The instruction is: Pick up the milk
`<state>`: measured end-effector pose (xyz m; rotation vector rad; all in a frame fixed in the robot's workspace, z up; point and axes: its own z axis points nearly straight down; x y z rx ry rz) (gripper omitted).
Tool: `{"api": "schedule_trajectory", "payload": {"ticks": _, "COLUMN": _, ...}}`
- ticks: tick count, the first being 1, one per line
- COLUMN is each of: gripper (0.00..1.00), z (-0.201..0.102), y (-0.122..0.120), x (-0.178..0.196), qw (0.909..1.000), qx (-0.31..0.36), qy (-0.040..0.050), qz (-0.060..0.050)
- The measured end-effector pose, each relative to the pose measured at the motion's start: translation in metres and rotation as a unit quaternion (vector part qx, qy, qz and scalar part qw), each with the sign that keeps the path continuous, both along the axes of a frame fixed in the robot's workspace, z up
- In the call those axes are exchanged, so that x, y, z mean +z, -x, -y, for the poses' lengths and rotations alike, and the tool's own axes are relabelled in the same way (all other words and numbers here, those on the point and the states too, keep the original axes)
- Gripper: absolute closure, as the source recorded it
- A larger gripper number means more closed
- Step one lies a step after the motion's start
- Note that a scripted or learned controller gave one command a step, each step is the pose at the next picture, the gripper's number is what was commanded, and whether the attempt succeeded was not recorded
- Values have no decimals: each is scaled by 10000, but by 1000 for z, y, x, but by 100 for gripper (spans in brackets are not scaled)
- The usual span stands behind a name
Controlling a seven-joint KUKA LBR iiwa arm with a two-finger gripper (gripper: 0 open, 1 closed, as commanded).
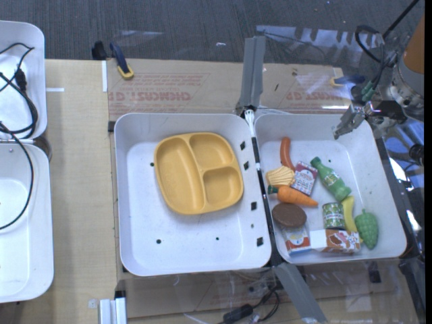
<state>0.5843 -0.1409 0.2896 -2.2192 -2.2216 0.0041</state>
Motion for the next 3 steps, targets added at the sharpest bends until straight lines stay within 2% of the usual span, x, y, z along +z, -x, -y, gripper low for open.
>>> {"api": "schedule_trajectory", "payload": {"ticks": 1, "gripper": 0, "z": 1, "y": 28, "x": 18, "qw": 9979, "qx": 651, "qy": -1, "qz": 5}}
{"api": "schedule_trajectory", "payload": {"ticks": 2, "gripper": 0, "z": 11, "y": 80, "x": -100, "qw": 9990, "qx": 436, "qy": -7, "qz": -1}}
{"api": "schedule_trajectory", "payload": {"ticks": 3, "gripper": 0, "z": 33, "y": 107, "x": -199, "qw": 9993, "qx": 384, "qy": -9, "qz": 3}}
